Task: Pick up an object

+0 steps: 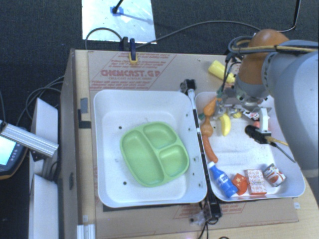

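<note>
Early in the pick, by the look of it: nothing seen lifted. Gripper (233, 105) low over the far end of the right bin (294, 188), tip hidden under the wrist; cannot tell whether open or closed, or clamped on anything.

Likeliest targets right there: banana (225, 124) flat on the bin floor just beside the gripper, on its near side, and carrot (211, 106) just to its left by the bin wall. Cannot tell whether touching either.

Further along that left wall, toward the near end: an orange piece (207, 130), a red stick (211, 152), then a blue bottle (223, 179). Along the near wall: orange box (240, 183), carton (256, 180), small pack (274, 173), all well apart from the gripper. Left bin (104, 133) with a green plate (154, 153), not in play.

Left to do, judging from this: close on one thing, raise it clear of the bin floor, show it held. Risk: banana and carrot near each other, so a pinch on both, or a slip off the banana's curve.
</note>
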You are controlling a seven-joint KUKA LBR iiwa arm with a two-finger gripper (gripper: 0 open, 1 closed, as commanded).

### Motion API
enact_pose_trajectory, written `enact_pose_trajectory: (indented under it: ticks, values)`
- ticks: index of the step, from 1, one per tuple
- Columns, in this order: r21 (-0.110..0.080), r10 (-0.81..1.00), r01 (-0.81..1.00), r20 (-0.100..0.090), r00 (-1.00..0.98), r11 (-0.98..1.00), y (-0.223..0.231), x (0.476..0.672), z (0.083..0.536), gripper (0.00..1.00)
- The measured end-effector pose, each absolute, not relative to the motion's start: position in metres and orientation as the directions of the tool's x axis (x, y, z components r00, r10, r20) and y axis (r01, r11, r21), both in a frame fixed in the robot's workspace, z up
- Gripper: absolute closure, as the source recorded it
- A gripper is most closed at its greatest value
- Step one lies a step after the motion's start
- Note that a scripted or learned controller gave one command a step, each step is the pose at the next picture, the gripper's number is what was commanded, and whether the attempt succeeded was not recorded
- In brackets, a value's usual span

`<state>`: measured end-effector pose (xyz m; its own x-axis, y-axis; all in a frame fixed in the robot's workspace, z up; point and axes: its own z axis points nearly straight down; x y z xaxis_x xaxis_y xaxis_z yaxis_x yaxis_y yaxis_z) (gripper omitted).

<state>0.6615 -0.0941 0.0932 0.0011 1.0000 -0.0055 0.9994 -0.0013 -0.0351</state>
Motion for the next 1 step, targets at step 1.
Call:
enact_pose_trajectory:
  ticks: [1]
  values:
    - [0.004, 1.0, 1.0, 0.001, -0.006, 0.006, -0.0488, 0.6188, 0.1858, 1.0]
